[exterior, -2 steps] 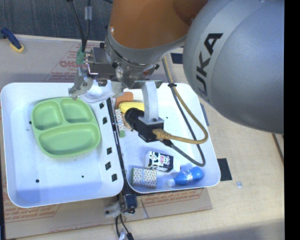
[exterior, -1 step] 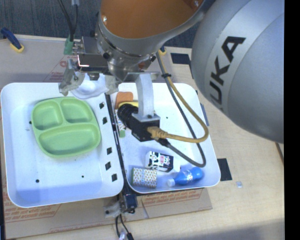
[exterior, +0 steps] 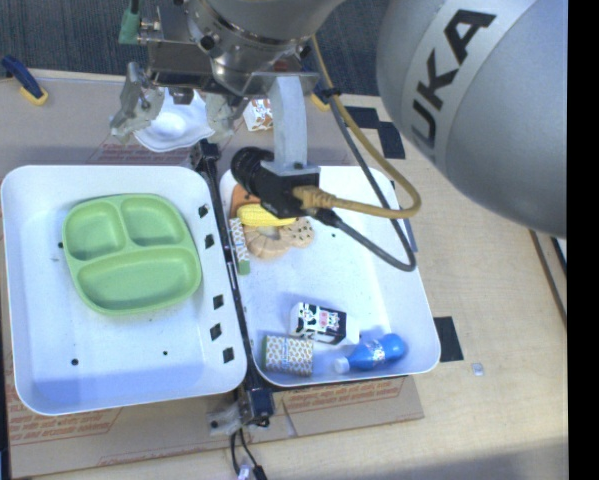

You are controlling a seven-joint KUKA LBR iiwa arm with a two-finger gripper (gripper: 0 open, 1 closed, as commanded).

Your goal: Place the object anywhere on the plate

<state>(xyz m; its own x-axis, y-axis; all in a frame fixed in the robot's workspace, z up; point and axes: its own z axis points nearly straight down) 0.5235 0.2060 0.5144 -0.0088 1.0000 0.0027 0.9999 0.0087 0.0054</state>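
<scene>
A green plate (exterior: 129, 253) with three compartments lies in the left bin (exterior: 39, 368) with nothing on it. My gripper (exterior: 175, 116) hangs high, over the far edge of that bin, up and to the right of the plate. A white crumpled-looking object (exterior: 171, 128) sits between its clear fingers (exterior: 129, 108), which look closed against it. The arm hides the wrist above.
The right bin (exterior: 399, 298) holds a yellow item (exterior: 260, 217) and a tan cookie-like piece (exterior: 284, 238) at its far left. A black-and-white carton (exterior: 319, 322), a patterned cup (exterior: 287, 355) and a blue bottle (exterior: 375, 351) lie near its front. A blue clamp (exterior: 25, 79) sits at the bench's far left.
</scene>
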